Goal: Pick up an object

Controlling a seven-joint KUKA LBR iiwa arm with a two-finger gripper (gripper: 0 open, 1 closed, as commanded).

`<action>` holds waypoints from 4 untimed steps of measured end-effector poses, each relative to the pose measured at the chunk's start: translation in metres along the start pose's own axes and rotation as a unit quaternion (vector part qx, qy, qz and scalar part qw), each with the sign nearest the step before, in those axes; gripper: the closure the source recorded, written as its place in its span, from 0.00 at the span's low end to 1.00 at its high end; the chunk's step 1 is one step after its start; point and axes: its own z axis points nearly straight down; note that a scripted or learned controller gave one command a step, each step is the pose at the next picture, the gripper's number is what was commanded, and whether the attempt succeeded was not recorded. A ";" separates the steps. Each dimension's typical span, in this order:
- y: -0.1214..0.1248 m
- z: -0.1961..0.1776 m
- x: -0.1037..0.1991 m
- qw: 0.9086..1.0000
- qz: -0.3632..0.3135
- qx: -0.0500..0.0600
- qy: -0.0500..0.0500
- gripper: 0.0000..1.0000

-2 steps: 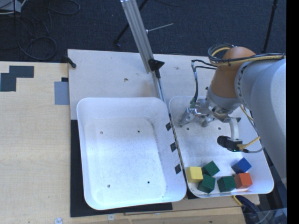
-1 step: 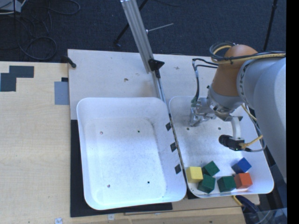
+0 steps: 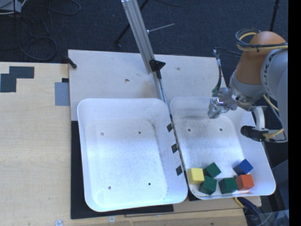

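The right bin [image 3: 221, 140] has open floor across its upper and middle parts; blocks [image 3: 221, 178] crowd its near edge. A slanted metal rail [image 3: 141, 36] stands behind both bins.

My arm [image 3: 270, 65] runs off the right edge, so I see little above the wrist. The gripper [image 3: 215, 111] is too small and blurred to read. The orange cube [image 3: 245, 181] partly covers a green cube [image 3: 228, 185].

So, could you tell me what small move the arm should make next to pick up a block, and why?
Probably travel toward the near edge of the right bin. The gripper hangs over that bin's far end, where the floor is bare, while the blocks cluster at the near edge: yellow block, green blocks, blue block and orange block.
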 end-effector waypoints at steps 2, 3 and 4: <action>-0.048 0.060 -0.040 1.000 0.000 0.002 0.002 0.00; -0.094 0.058 0.018 1.000 -0.002 0.001 0.002 0.00; -0.045 0.059 0.038 1.000 -0.003 0.001 0.002 0.00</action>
